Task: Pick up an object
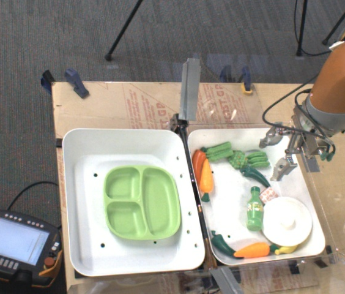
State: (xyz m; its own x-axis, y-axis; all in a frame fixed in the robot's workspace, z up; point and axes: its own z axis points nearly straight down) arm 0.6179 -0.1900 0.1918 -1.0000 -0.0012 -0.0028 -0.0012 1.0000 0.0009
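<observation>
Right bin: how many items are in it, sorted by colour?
Right bin, by main colour, as far as the view resolves:
Green: 5 (long piece, bunch, dark pod, bottle, dark piece)
Orange: 3 (two by the divider, carrot)
White: 1 (round dish)
Yellow: 1
Pink-white: 1
Total: 11

— Where did the camera sit?

— High above the bench (129,106), fixed, looking down at a slant, so carpet and stand legs showed beyond the far edge.

— How near?

— Far enough to take in both bins whole, the left bin (77,164) and the right bin (233,210), side by side across the middle.

— And the arm (334,81)?

— It entered from the right edge, cut off by the frame.
</observation>
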